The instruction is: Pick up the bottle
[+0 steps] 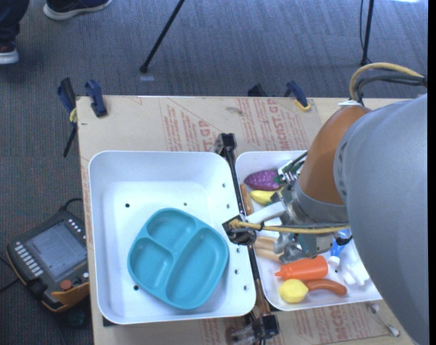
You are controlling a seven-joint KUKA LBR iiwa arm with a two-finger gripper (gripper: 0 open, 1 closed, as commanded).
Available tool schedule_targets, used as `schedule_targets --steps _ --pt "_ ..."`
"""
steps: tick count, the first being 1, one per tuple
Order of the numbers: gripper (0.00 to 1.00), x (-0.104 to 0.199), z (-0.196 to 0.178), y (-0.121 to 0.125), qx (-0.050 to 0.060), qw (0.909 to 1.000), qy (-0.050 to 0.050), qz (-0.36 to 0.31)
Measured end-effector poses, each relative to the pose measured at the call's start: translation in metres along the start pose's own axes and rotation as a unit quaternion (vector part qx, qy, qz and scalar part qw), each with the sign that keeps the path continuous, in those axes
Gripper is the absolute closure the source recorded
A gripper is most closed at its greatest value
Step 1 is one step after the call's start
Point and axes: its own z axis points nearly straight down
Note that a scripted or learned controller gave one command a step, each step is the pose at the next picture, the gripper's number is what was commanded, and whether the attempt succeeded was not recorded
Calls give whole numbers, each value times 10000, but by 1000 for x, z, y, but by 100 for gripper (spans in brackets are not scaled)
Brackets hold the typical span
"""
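Bottle: you have the orange bottle lying on its side in the right bin, near that bin's front edge, its narrow neck pointing toward the left bin.
Beside the bottle: a yellow lemon-like piece sits just in front of it, and a reddish sausage-shaped piece lies next to the lemon, toward your right.
Pincer: you see the pincer low over the middle of the right bin, just behind the bottle; its tips are buried among the arm's own parts and cables, so you cannot tell how far it is open or whether it has hold of anything.
Arm: the grey arm with its orange band comes in from the right and covers much of the right bin.
Rest of the right bin: a purple piece and a yellow piece lie toward the back left corner; something blue and white peeks out just past the bottle's base, too hidden to name.
Left bin: the left bin holds a blue divided plate, lying flat toward its front.
Worktop: both bins rest side by side on the brown worktop, with blue clamps at its back edge.
Floor: a handheld controller lies on the carpet to the left of the worktop.
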Motion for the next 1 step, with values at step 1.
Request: schedule_targets --steps 1 --pt "100 0 -8 -1 12 10000 -34 -53"
